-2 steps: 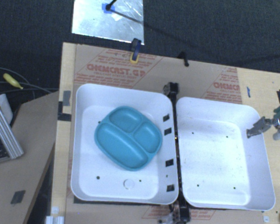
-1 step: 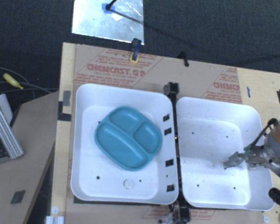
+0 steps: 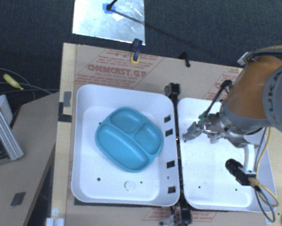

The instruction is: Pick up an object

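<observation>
Blue divided plate (image 3: pixel 129 138), left bin (image 3: pixel 81 179); tool (image 3: pixel 191 132) over right bin (image 3: pixel 212 198), grip state indeterminable; risk: closing on nothing.

Single fixed camera above bench (image 3: pixel 111 64), looking down at slant on both bins (image 3: pixel 86 129).

A divided plate (image 3: pixel 129 138) lies in the left bin (image 3: pixel 90 99), the end effector (image 3: pixel 191 131) over the right bin (image 3: pixel 213 193).
</observation>
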